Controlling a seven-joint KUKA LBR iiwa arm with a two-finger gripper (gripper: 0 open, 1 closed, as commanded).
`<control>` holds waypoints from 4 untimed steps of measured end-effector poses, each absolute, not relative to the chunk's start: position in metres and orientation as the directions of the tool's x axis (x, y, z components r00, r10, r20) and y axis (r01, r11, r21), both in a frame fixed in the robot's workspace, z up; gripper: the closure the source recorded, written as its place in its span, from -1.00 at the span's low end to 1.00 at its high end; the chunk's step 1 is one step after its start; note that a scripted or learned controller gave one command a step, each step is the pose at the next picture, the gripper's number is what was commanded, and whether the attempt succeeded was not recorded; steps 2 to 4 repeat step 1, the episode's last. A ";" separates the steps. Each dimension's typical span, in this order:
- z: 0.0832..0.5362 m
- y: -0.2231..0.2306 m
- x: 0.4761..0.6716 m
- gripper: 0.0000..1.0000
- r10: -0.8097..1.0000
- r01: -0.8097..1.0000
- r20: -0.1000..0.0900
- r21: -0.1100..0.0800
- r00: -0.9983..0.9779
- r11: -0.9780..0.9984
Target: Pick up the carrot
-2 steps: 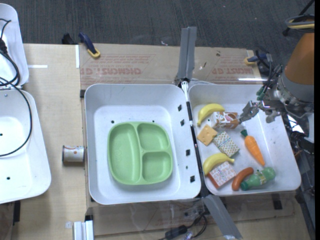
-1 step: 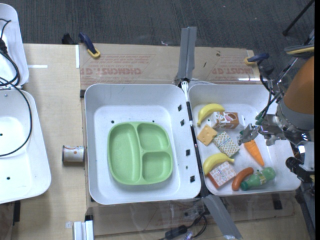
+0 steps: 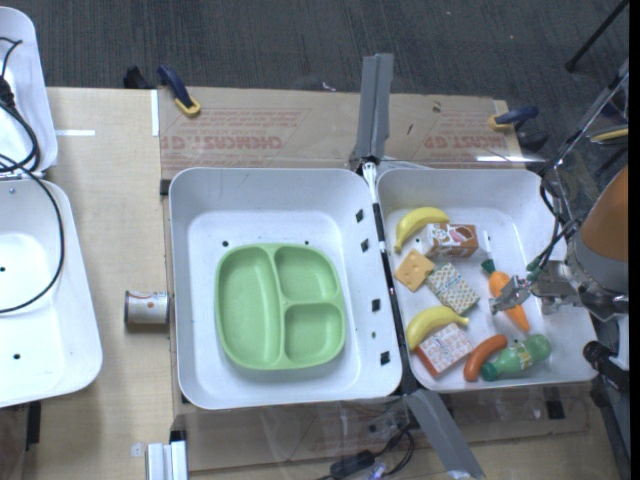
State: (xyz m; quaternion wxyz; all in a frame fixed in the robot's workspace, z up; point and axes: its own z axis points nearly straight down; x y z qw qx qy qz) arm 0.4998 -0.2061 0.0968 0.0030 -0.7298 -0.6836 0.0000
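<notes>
Near rim, lower right of the frame: a green toy bottle (image 3: 517, 358) and a red toy sausage (image 3: 484, 356) are seen lying side by side against the front wall of the right shallow white bin (image 3: 520, 200).

Just above them: a yellow toy banana (image 3: 434, 322) and a small printed carton (image 3: 443, 348) are shown close together.

Task object: the small orange toy carrot with a green top (image 3: 505, 298) is seen lying on the bin floor at mid-right, its green end toward the upper edge of the frame.

Tool: the metal two-finger gripper (image 3: 516, 296) is placed directly at the carrot; its opening cannot be told, as metal and carrot overlap.

Progress: the approach is judged made, but no lift is shown; grasping and raising are judged left to do.

Farther up: a second yellow banana (image 3: 419, 224) and a red-and-white box (image 3: 452, 239) are seen.

Left bin (image 3: 190, 268): a green divided plastic plate (image 3: 282, 306) is held.
</notes>
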 end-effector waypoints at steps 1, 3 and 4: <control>0.102 -0.207 0.499 1.00 0.998 0.998 0.005 -0.011 0.067 -0.067; 0.102 -0.207 0.499 1.00 0.998 0.998 0.005 -0.011 0.067 -0.067; 0.102 -0.207 0.499 1.00 0.998 0.998 0.005 -0.011 0.067 -0.067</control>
